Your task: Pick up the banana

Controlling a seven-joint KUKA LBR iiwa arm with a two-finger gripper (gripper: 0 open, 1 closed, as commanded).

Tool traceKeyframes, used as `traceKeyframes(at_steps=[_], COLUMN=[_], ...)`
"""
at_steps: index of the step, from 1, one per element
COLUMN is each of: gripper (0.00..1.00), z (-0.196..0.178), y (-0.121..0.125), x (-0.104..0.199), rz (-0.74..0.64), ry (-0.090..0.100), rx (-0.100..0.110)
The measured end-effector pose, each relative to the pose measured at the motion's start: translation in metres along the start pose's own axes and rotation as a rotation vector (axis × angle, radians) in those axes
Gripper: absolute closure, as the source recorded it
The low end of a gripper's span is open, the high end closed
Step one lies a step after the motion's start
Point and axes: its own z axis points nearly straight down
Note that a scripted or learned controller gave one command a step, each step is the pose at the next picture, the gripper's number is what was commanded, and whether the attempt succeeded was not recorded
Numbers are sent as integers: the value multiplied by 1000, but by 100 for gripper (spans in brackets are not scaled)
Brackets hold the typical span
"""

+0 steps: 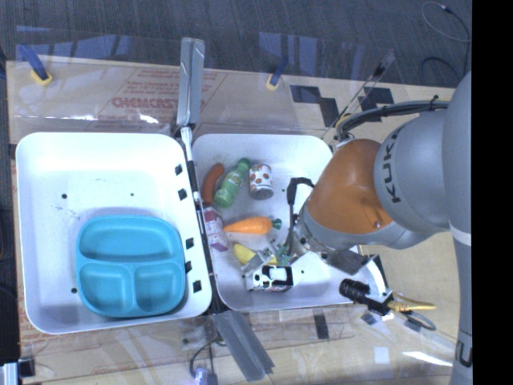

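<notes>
Blue divided tray (128, 267) is sitting in the left bin (48, 159), well apart to the left of the fingers, not involved. In the right bin (304, 147), a brown sausage-like piece (212, 181), a green bottle (232, 183) and a small can (260, 180) are lying up and left of the fingers, well apart from the grasp spot. The carrot (248, 226) is lying just left and above. The banana (244, 253), small and yellow, is sitting just left of the gripper (271, 273), near the bin's front wall, seemingly not between the fingers. Fingers are pointing down at a black-and-white patch at the bin floor; open or closed, cannot tell, too blurred. Risk: the fingers look to be sitting a bit right of the banana, so closing here is likely catching nothing or nudging the fruit toward the carrot. The carrot and a small pinkish item (212, 224) are crowding the left side, leaving little room. The bulky orange-banded arm (353, 199) is hiding part of the bin's right side.
</notes>
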Motion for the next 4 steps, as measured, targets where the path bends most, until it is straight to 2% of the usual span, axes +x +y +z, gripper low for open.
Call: traceKeyframes(at_steps=[1,2,3,4], gripper=[0,100,100,100], z=[15,5,-46,-134], y=[23,24,55,169], x=[19,19,-33,-30], rz=[228,223,116,60], ry=[-1,-3,0,-2], rx=[1,-1,1,-2])
